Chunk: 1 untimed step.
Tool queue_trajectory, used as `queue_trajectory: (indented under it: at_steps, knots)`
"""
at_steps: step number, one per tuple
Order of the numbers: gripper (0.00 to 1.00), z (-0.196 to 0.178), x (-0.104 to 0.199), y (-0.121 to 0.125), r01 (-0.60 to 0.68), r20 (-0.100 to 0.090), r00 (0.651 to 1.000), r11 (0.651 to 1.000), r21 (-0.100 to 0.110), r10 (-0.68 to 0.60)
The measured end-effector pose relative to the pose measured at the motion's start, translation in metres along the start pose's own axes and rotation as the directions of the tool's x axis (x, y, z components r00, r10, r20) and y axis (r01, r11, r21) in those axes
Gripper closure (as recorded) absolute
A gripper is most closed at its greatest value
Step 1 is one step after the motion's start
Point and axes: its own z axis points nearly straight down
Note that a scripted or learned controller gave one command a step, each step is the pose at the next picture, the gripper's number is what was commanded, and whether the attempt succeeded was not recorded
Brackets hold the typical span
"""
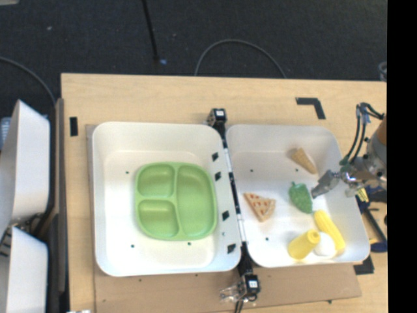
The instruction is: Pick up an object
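Observation:
The right bin [273,139] holds several toy foods. A tan wedge [303,160] lies toward the back, and a waffle-patterned orange slice [260,206] sits near the divider. A green leafy piece [300,197] is in the middle. A yellow corn cob [329,230], a yellow cup-like piece [302,246] and a small white ball [324,247] cluster at the front right. My gripper [324,184] reaches in from the right edge, low over the bin, its tip just right of the green piece and above the corn. Nothing is seen held in it.
The left bin [111,149] holds a light green divided plate [176,201]. A black-clipped divider [228,188] separates the bins. Cables and arm hardware [368,165] crowd the right bin's right rim. White boxes [26,168] stand beyond the bench at far left.

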Motion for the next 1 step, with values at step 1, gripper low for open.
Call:
queue_trajectory:
  at_steps: [1]
  knots:
    - [0.00, -0.0077, 0.0006, 0.0032, 0.004, 0.004, 1.000, 1.000, -0.013, -0.004]
